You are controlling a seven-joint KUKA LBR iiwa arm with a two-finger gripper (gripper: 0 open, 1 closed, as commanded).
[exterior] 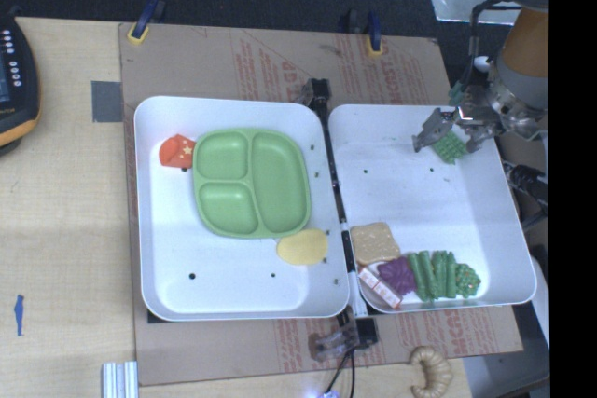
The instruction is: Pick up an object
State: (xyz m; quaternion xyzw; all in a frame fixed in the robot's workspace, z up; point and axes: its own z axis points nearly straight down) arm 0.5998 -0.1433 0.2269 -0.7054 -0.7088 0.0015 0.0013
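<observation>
Gripper (446,137) is up over the right bin (420,219), fingers clamped on a small green toy (450,148); it's picked — next, carry it clear.

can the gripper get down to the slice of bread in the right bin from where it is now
Probably yes. The gripper is over the far part of the right bin, with bare floor between it and the bread. The bread sits against the bin's left wall, with a purple piece touching it, so closing around it could be tight.
</observation>
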